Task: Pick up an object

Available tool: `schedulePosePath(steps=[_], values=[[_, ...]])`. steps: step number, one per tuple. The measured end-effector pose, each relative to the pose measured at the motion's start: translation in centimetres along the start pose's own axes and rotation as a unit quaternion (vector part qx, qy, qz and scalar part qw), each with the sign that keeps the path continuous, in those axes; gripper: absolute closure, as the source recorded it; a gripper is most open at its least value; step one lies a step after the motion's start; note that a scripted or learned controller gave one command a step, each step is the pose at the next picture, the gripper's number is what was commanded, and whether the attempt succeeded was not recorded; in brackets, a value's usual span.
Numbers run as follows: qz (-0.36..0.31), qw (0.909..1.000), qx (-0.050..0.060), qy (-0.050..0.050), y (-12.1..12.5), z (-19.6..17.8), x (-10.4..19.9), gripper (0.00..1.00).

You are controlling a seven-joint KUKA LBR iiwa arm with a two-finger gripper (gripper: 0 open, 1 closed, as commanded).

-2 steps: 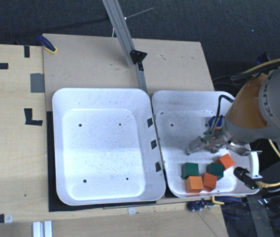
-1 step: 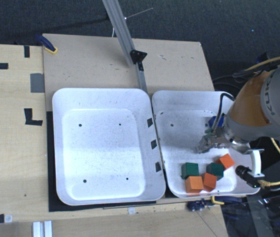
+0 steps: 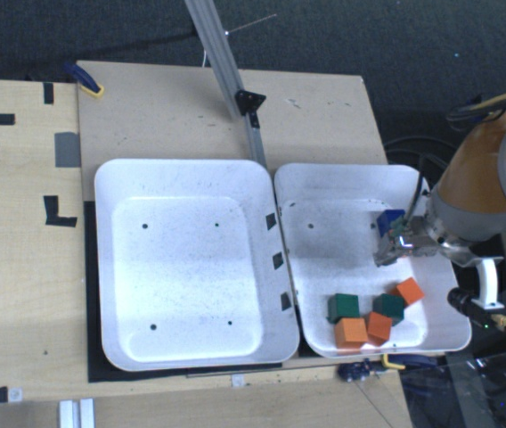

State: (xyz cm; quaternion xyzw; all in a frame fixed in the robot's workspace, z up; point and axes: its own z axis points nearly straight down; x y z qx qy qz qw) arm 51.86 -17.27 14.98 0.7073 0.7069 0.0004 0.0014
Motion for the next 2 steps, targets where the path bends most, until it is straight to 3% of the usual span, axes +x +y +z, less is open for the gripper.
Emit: schedulePosePath(steps=[1, 2], values=[[-0.001, 1.0, -0.001, 0.0, 0.1, -5.3, 0.0, 1.0], [-0.004, 1.0, 0.002, 0.002, 0.7, -5.7, 6.4, 1.0]])
